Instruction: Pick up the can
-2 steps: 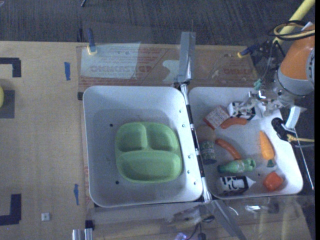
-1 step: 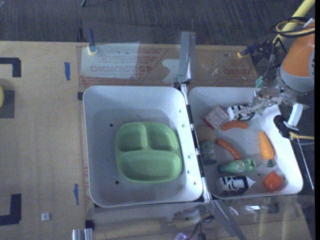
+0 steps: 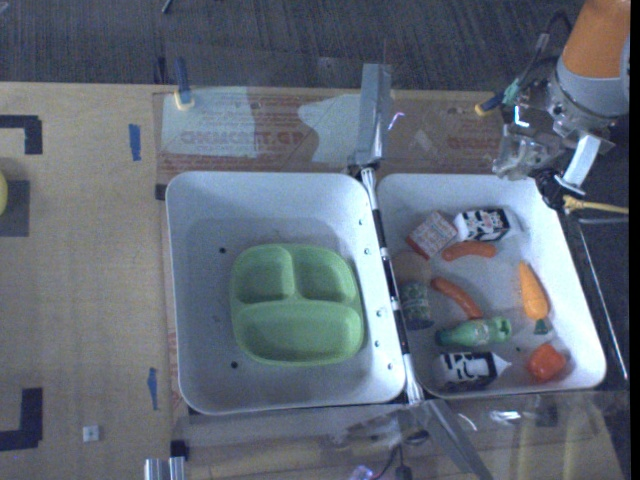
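Note:
The can [image 3: 416,305] is small and dark grey-green. It stands at the left wall of the right bin [image 3: 585,298], close to the divider between the bins. My gripper [image 3: 517,158] hangs over the far right rim of that bin, well away from the can and up to its right. Nothing shows held in it. The arm's orange band [image 3: 596,38] is at the top right.
Around the can lie two orange-red sausages [image 3: 457,295], a green bottle [image 3: 475,331], two black-and-white cartons [image 3: 468,366], a red-and-white box [image 3: 432,234], a carrot [image 3: 533,290] and a red vegetable [image 3: 547,362]. The left bin [image 3: 200,228] holds a green divided plate [image 3: 296,303].

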Robot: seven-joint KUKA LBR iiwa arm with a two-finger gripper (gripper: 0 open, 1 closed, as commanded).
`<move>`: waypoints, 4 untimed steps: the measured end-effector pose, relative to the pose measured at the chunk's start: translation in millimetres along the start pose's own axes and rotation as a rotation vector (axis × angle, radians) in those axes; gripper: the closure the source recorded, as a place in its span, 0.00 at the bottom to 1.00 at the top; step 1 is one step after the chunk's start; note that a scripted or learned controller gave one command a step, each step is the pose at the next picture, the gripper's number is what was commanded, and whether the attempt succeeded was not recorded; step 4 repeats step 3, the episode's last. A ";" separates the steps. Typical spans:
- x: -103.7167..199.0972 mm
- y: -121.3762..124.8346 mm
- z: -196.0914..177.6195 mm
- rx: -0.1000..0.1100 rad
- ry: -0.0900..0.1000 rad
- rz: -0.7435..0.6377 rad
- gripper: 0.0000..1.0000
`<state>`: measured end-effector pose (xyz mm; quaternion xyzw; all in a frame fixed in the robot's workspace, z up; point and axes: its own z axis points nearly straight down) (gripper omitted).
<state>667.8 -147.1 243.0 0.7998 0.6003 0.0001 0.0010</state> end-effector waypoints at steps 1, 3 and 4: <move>-52.8 -39.8 7.7 0.004 0.000 -0.004 1.00; -51.4 -37.9 -11.9 0.000 -0.003 -0.008 1.00; -51.4 -37.9 -11.9 0.000 -0.003 -0.008 1.00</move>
